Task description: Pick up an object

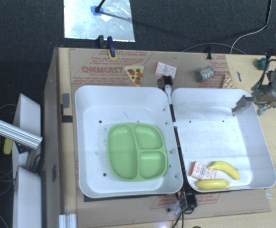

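1. Gripper [244, 104]: at the right bin's [214, 127] 1 o'clock corner, holding nothing; whether it is apart or together cannot be told.
2. Candidate objects: two bananas [224, 169] and [212, 184] and a red-and-white packet [200, 170], clustered at the right bin's 6 o'clock edge, well apart from the gripper.
3. Advised approach: travel toward 6 o'clock, descend over the upper banana, closing across its narrow width.
4. Left bin [92, 108]: green divided tray [137, 151].
5. Desk [109, 65]: printed cardboard; dark floor beyond.

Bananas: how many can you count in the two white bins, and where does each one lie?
2. One banana lies near the front edge of the right bin; the other banana lies just in front of it, beside a small red-and-white packet.
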`<state>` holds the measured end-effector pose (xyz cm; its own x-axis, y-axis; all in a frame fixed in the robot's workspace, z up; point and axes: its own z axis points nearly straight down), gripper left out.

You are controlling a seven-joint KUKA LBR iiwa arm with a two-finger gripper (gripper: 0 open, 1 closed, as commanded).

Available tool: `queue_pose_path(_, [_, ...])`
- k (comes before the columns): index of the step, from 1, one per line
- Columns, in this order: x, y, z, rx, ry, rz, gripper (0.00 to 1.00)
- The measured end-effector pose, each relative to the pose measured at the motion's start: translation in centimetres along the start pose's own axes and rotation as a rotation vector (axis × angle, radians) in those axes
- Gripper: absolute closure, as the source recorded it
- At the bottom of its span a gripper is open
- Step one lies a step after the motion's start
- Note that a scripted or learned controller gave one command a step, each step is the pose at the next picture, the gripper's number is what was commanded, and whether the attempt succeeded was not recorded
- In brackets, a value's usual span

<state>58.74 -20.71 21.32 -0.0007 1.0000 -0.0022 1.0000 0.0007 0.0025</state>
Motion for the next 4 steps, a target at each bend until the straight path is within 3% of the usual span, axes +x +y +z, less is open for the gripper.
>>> queue_pose_path(1, [0.1, 2.2, -0.1, -0.001, 0.001, -0.003, 0.0])
queue_pose_path(2, [0.1, 4.3, -2.8, -0.002, 0.001, -0.003, 0.0])
queue_pose_path(3, [1.2, 8.2, -1.7, -0.001, 0.001, -0.004, 0.0])
queue_pose_path(4, [1.1, 8.2, -1.8, -0.001, 0.0, -0.004, 0.0])
